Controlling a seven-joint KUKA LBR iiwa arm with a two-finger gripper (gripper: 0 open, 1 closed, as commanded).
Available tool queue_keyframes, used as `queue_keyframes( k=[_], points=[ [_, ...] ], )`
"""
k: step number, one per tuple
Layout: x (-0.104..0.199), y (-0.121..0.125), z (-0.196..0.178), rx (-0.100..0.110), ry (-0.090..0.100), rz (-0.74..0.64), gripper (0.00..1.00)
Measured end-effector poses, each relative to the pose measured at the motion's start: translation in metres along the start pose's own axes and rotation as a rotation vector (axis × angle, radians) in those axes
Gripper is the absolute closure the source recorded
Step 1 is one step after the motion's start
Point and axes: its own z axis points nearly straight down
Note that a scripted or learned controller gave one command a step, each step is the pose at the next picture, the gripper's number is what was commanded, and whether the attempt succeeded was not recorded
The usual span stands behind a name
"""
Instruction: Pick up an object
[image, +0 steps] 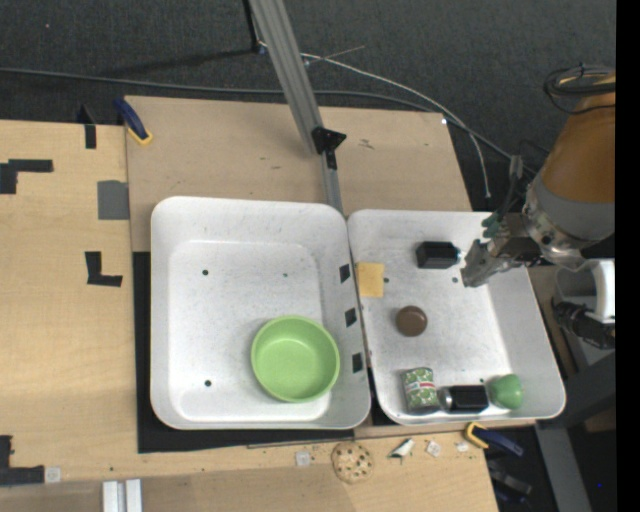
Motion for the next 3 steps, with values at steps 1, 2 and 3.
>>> queue_keyframes(
  k=[1, 2, 3],
  points=[
    [0.054, -0.005, 0.017, 0.003, 0.0, 0.0, 1.0],
    [0.099, -0.005, 0.021, 0.004, 0.0, -0.001, 1.0],
    [0.159, -0.007, 0.024, 0.005, 0.0, -0.003, 1.0]
  ],
)
